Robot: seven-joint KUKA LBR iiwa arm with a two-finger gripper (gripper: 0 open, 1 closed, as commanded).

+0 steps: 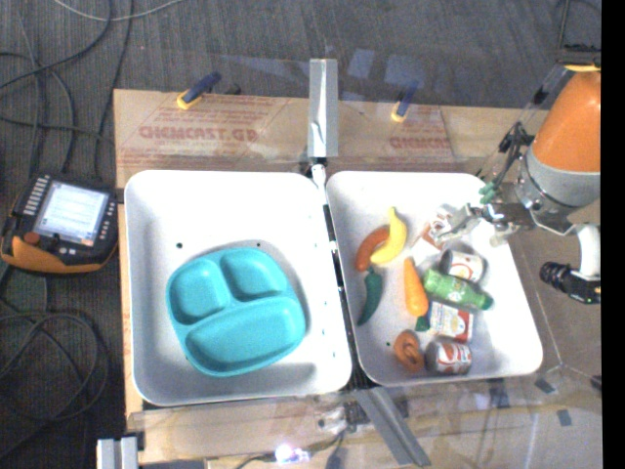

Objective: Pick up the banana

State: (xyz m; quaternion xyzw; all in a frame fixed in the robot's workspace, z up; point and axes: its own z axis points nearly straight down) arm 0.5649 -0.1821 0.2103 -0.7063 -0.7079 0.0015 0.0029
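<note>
Banana (393, 237): a short, curved yellow piece with a smooth plastic sheen lies in the right bin (508, 355), in its upper left part, its lower end touching the orange pepper-shaped piece (369, 247) beside it.

Gripper (467, 215): it sits over the upper right part of the right bin, reaching in from the right; its metal fingertips are too small and cluttered against a white-and-red packet (439, 230) to tell whether they are apart or together, and nothing can be seen held between them.

Arm (571, 130): a rounded orange band over a grey wrist, at the right edge, above the bin's corner.

Other items in the right bin: a dark green chilli-shaped piece (371, 294) below the banana; a tapered orange carrot (415, 286) to its right; a green bottle (457, 289) lying on its side; a small carton (451, 321) and a red-and-white can (449, 358) near the bottom; a round brownish piece (409, 350), possibly a toy pastry, beside the can.

Left bin (156, 213): shallow, white, matte, with rounded corners; it holds a teal plate (237, 308) moulded into three compartments.

Bench: both bins sit side by side on a brown cardboard sheet (225, 130) with faded red lettering, and a metal strip (321, 106) stands upright between them at the back.

Floor: dark carpet with black cables; a handheld control pendant (61, 221) with a lit screen and orange casing lies left of the bench.
</note>
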